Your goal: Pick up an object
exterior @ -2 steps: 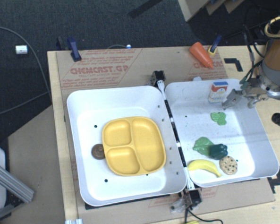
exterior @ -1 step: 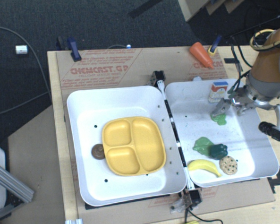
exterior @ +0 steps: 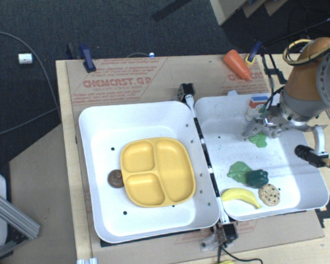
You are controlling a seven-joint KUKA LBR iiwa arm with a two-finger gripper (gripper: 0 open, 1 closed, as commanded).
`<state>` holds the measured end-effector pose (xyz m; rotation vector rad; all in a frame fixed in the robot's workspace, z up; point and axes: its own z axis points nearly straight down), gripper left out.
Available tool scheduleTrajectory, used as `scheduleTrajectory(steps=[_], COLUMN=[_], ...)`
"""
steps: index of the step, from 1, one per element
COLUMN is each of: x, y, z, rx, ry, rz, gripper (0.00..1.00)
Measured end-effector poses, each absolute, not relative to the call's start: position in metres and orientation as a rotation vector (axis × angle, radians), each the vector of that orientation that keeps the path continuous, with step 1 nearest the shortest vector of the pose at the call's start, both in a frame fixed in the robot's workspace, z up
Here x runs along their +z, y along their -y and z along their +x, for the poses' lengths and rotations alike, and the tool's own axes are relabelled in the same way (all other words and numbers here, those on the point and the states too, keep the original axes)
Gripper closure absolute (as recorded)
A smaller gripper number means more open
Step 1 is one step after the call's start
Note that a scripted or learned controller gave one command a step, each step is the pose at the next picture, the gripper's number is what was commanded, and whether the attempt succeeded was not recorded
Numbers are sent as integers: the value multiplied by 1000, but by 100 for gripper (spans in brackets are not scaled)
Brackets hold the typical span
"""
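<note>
Gripper (exterior: 256, 130) sits low in the right bin (exterior: 230, 110), right over a small green piece (exterior: 260, 140); whether its fingers are apart cannot be told. Nearer the front lie a green lump (exterior: 247, 173), banana (exterior: 240, 197) and cookie (exterior: 269, 194). The left bin (exterior: 100, 160) holds a yellow tray (exterior: 156, 171).

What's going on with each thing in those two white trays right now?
Yellow divided plate: flat in left bin.
Brown disc: beside plate's left edge.
Banana: lying in right bin.
Cookie: beside banana.
Dark green piece: against a lighter green one.
Gripper: low over small green piece.
</note>
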<state>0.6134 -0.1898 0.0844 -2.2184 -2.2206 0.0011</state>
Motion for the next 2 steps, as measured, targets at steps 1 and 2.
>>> scheduleTrajectory(steps=[1,2], x=[95,185], y=[190,89], z=[614,602], rx=[0,-4], ry=[2224,2225], rz=[-2219,-2220], gripper=[100,100])
